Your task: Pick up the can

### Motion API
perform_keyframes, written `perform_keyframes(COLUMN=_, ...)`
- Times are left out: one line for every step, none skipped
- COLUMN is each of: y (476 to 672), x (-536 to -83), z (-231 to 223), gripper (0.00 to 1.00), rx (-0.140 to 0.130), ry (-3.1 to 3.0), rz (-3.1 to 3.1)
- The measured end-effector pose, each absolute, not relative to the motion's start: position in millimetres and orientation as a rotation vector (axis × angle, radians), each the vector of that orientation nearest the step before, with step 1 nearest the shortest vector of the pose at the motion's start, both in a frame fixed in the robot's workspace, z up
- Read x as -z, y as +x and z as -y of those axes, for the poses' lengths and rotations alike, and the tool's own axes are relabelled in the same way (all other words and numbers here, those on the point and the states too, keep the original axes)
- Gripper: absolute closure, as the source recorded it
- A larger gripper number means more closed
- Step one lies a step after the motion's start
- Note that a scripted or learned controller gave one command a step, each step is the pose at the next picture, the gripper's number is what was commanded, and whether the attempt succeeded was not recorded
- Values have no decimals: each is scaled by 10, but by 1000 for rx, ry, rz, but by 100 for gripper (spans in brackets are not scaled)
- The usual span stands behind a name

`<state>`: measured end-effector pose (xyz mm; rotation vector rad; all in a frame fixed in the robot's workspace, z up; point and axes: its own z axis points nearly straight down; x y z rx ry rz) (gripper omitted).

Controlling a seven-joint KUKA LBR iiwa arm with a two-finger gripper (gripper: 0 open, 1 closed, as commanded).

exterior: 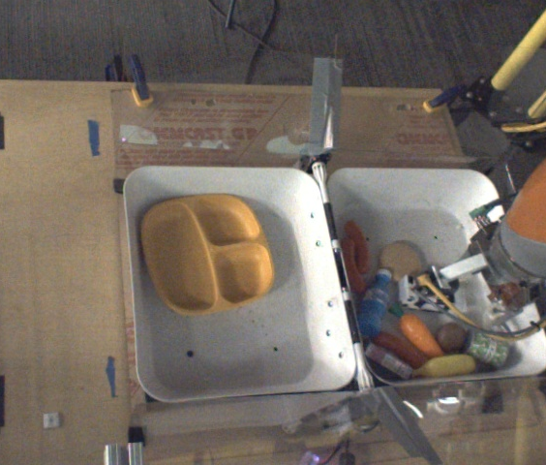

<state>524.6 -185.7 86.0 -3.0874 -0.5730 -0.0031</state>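
The can (491, 349), small with a green label, lies in the front right corner of the right bin (418, 197), beside a brown ball (450, 335) and a yellow banana-like piece (447, 364). My gripper (505, 300) hangs under the orange-banded wrist (544, 216) over the bin's right side, just behind and above the can. Cables and the wrist body hide its tips. Nothing is visibly held.
The right bin's front also holds an orange carrot (418, 335), a blue bottle (375, 303), red sausages (353, 250), a round tan disc (401, 258) and a red piece (399, 349). A yellow divided plate (207, 252) sits in the left bin (254, 356).
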Motion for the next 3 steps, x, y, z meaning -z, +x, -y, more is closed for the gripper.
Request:
perform_keyframes(y=6007, x=-836, z=2108, gripper=0, rx=-6, ry=-3035, rz=708)
perform_keyframes(y=6034, x=-953, z=2100, gripper=100, rx=2, ry=-3041, rz=719)
perform_keyframes(y=6204, x=-1933, z=2225, gripper=100, rx=0, ry=-3120, rz=365)
